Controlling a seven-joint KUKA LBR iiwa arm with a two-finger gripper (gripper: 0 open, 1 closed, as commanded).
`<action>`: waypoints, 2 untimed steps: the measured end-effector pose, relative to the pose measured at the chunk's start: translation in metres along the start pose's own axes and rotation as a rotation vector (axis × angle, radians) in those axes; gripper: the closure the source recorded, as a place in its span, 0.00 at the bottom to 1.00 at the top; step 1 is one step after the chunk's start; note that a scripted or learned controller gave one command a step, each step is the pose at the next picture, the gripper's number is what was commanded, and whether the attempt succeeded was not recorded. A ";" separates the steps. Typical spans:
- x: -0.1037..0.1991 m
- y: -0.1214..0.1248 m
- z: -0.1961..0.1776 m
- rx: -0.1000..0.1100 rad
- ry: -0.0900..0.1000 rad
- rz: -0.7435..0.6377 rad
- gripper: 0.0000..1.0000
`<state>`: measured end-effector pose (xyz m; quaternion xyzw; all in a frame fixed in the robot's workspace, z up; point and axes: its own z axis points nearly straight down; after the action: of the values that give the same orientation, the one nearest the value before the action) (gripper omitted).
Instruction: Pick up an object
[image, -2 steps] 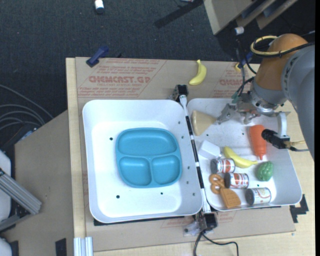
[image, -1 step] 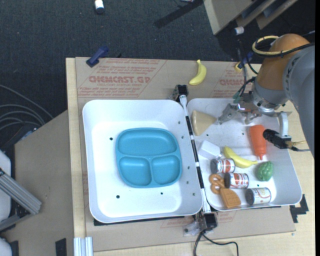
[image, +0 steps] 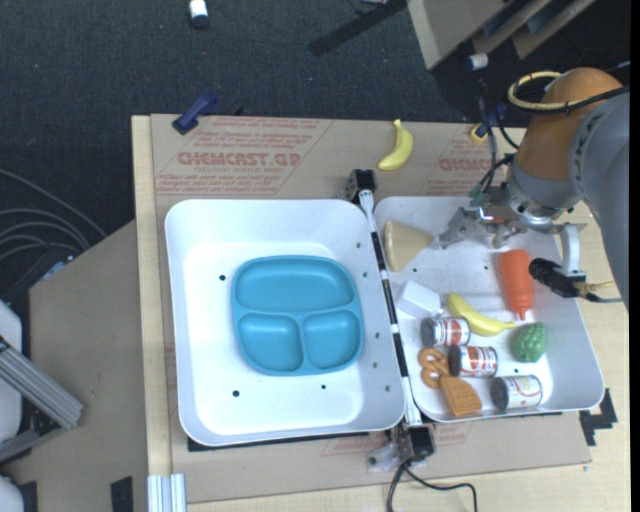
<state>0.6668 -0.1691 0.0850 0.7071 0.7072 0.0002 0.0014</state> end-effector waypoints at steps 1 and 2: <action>0.000 0.000 0.000 0.000 0.000 -0.001 0.00; -0.004 0.000 0.000 0.000 0.000 0.000 0.00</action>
<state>0.6668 -0.1734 0.0850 0.7071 0.7071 0.0002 0.0014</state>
